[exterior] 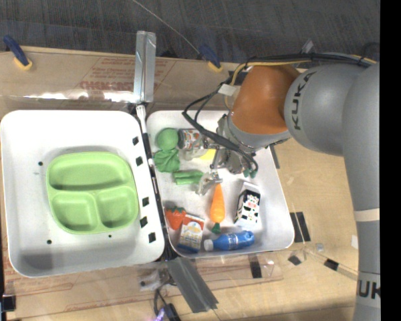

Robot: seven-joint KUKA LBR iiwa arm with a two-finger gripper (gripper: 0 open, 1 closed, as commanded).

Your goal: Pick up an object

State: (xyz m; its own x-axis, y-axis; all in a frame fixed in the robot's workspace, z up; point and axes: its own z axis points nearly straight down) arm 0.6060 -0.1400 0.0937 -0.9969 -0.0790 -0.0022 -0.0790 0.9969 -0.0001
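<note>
Two bins: shallow white trays side by side on the desk, touching along their inner edges.
Arm: the grey arm comes in from the right, its orange band over the upper part of the right bin.
Left bin: the left bin holds a green divided plate, lying flat near its middle.
Right bin: the right bin holds a cluster of small toys and packs.
Gripper: the gripper sits low over the middle of the right bin, its metal tips just above the carrot's top end.
Fingers: I cannot tell whether they are released or clenched; nothing is seen between them.
Green toys: a green leafy toy lies at the bin's upper left, with a small green piece below it.
Carrot: the orange carrot lies upright in the picture, centre of the bin.
Cow carton: a black-and-white carton lies just right of the carrot.
Blue bottle: a blue bottle lies along the bin's lower wall.
Small carton: a small carton sits just left of the bottle.
</note>
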